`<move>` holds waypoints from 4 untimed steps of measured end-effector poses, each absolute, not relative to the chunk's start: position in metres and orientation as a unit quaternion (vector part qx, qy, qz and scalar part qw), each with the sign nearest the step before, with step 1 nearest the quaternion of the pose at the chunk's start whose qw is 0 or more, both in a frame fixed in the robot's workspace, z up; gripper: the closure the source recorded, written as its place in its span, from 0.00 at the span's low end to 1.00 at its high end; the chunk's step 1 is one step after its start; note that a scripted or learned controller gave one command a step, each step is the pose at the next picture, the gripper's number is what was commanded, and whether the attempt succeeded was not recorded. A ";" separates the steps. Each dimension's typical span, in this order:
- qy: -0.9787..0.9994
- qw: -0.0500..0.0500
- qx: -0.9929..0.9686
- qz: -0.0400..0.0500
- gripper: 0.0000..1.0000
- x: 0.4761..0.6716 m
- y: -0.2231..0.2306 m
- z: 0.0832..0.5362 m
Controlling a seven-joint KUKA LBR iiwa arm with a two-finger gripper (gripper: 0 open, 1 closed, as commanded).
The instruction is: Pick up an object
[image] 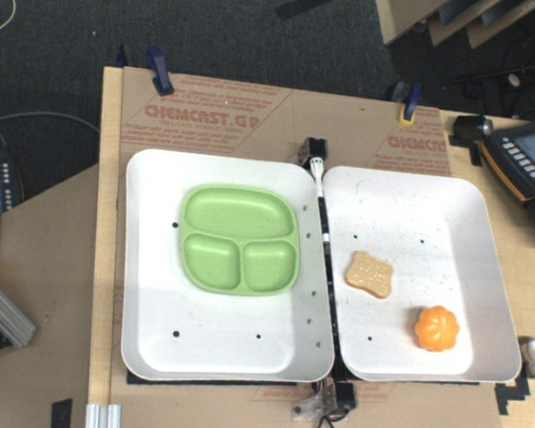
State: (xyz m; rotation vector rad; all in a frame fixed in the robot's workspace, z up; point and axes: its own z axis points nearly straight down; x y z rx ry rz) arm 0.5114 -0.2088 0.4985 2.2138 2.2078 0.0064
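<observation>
Counter: a tan wooden counter (56,263) carrying a brown cardboard sheet (258,113) with red lettering, and on that sheet two shallow white bins side by side.
Left bin: a shallow white plastic bin (143,328) with rounded corners, its right rim touching the right bin along the centre seam.
Right bin: a shallow white plastic bin (454,236) of the same kind, lying at 3 o'clock from the left one.
Divided plate: a pale green plastic plate with three compartments (240,240), one wide section at its 12 o'clock side and two smaller ones at its 6 o'clock side; it lies flat in the upper middle of the left bin.
Toast piece: a tan, toast-shaped flat toy (369,275) in the right bin, near that bin's left rim, lying flat.
Orange toy: a small round orange pumpkin-like toy (436,328) in the right bin, at about 4 o'clock from the toast piece and apart from it, near the bin's lower rim.
Clamps: a blue clamp (159,69) at the cardboard's top edge at 11 o'clock, and a yellow-and-blue clamp (410,104) at 1 o'clock.
Seam hardware: a small black fitting (313,152) at the 12 o'clock end of the seam between the bins.
Hand: whether it is apart or together cannot be told.
Surroundings: dark carpet floor (61,10) beyond the counter at 12 o'clock.
</observation>
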 end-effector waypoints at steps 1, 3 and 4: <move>0.707 -0.005 0.707 -0.002 1.00 0.477 -0.183 0.405; 0.707 -0.005 0.707 -0.002 1.00 0.478 -0.207 0.368; 0.707 0.011 0.707 0.004 1.00 0.479 -0.225 0.546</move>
